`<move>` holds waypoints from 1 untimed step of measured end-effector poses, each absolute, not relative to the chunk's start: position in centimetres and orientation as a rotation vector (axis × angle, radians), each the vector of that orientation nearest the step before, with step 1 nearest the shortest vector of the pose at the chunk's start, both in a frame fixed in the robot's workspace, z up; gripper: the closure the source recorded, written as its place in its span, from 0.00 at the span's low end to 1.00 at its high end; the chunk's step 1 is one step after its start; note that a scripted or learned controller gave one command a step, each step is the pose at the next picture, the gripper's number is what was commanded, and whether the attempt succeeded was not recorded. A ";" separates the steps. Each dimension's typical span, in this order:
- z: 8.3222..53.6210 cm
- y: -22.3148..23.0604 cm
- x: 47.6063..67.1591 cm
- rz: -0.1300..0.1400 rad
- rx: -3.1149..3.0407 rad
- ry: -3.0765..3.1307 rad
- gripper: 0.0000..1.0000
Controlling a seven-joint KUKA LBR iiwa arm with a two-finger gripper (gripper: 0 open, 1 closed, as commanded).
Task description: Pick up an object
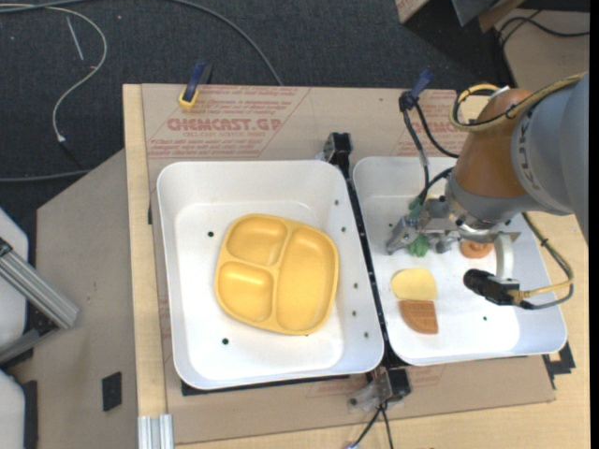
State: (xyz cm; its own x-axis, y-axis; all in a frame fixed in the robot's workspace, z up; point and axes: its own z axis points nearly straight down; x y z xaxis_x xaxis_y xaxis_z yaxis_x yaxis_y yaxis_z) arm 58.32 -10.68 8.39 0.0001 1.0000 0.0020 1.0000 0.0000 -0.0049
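Claw (423, 235) first: we see it low in the right bin (524, 340), at the end of the grey arm (547, 148) with its orange band, which comes in from the right. Whether its fingers are apart or together we cannot tell, since the wrist hides most of them from above. A small green object (418, 246) lies right at the claw's tip, touching it or nearly so, but we cannot see it held between the fingers.

Starting from the near edge of the tabletop (281, 396), we find a brown waffle-like piece (421, 317) toward the front of the right bin. Just behind it, touching or almost touching, lies a pale yellow rounded piece (413, 282). To the right of these a black connector on a cable (491, 286) hangs from the arm over the bin floor. A little farther back an orange-red object (475, 247) peeks out from under the wrist, just beside the green one.

In the left bin (187, 344) we see a yellow divided plate (277, 272), with three compartments, lying flat near the middle and well apart from the claw.

Farther back, a black clamp (338, 145) sits where the two bins meet. At the far edge of the tabletop are two blue clips (195, 80), one to the left and one to the right, and red lettering (225, 123) runs across the board between them.
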 end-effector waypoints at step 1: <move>9.6 -10.7 58.4 -0.001 -2.220 -2.219 1.00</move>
State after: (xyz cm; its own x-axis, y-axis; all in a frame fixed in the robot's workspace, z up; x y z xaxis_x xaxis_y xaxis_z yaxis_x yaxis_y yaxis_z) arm 58.44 -10.67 9.63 0.0007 1.0000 0.0022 1.0000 -0.0006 -0.0011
